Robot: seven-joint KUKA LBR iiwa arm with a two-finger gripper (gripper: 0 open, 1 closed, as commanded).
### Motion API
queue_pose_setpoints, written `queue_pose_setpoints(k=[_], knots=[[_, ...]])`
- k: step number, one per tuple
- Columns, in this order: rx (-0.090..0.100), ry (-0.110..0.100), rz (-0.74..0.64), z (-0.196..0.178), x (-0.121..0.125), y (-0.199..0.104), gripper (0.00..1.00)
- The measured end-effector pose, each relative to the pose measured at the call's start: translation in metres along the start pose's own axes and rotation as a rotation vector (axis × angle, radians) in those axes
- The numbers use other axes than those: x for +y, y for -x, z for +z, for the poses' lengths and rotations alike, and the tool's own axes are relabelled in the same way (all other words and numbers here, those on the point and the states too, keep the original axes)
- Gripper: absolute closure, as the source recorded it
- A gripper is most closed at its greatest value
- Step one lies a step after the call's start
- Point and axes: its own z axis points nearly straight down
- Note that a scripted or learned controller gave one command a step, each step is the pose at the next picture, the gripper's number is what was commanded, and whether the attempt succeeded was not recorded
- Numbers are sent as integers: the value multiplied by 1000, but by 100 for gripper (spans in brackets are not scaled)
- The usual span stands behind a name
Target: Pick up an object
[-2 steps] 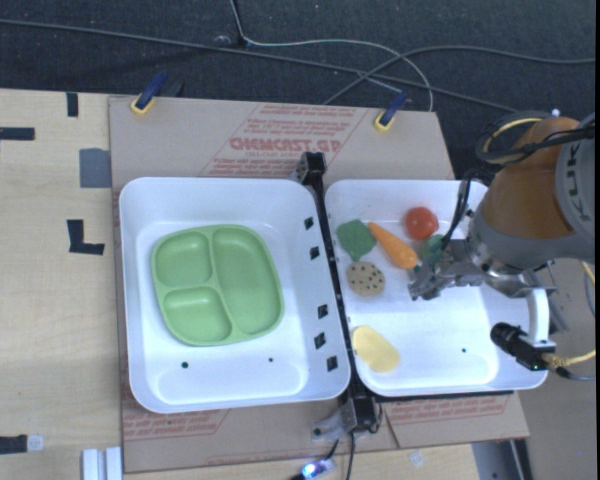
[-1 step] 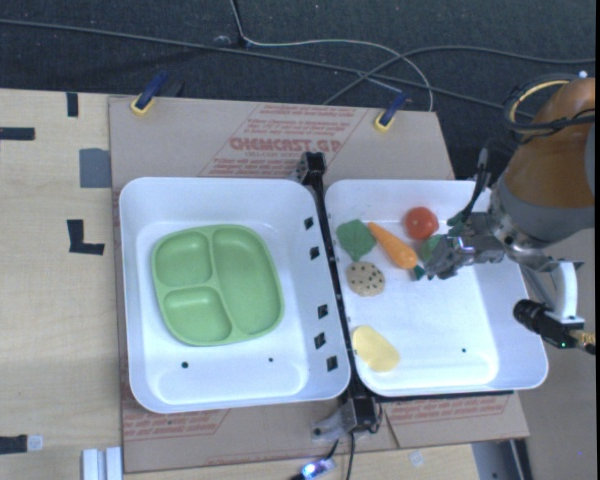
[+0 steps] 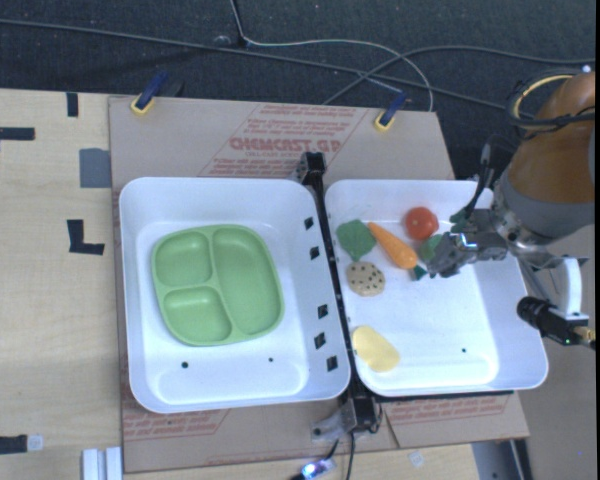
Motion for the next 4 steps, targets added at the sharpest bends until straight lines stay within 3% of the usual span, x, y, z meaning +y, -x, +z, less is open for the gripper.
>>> queue_pose_setpoints(k=[3,4], knots=[[1,-2,-6,-4,-1,-170,100],[-1,-4,-4,14,2,-215,100]])
